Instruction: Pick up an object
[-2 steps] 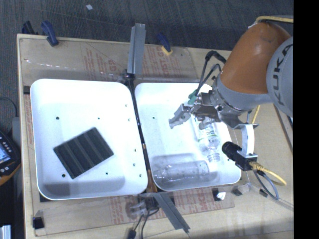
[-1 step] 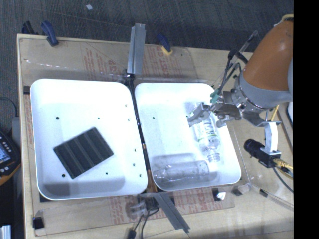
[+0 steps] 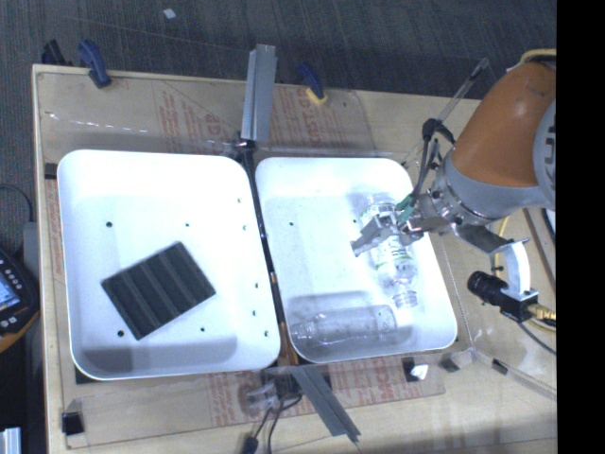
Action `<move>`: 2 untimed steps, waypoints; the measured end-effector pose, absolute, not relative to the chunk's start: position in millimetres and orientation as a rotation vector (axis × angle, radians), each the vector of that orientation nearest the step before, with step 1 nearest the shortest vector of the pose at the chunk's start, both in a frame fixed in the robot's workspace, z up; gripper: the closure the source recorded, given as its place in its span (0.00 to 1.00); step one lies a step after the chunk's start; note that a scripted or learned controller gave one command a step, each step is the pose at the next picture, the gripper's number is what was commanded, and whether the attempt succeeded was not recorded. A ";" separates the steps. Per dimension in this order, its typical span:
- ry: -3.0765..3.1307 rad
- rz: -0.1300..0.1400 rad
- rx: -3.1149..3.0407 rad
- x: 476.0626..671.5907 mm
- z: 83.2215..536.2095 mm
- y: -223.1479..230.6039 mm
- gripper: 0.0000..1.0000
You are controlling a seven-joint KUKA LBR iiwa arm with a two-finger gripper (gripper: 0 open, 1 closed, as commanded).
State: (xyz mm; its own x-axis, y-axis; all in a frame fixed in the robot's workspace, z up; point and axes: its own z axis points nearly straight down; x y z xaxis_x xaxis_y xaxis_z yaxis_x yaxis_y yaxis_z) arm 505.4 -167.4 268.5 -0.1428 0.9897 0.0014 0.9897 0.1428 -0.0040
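A clear plastic bottle (image 3: pixel 395 265) lies right under the gripper (image 3: pixel 376 233) in the right bin (image 3: pixel 284 253), a second clear bottle (image 3: pixel 342 325) nearer the camera. Whether anything is grasped cannot be told. The slick, round bottle could roll or squirt away.

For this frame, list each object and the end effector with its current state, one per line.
Ridged black pad: lying flat in the left bin, untouched.
Clear bottle: on its side along the right bin's near wall.
Second clear bottle: lying just below the end effector.
End effector: low over the right bin, at the second bottle.
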 end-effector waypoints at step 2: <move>-2.400 0.002 -2.026 558.4 220.4 -179.0 0.00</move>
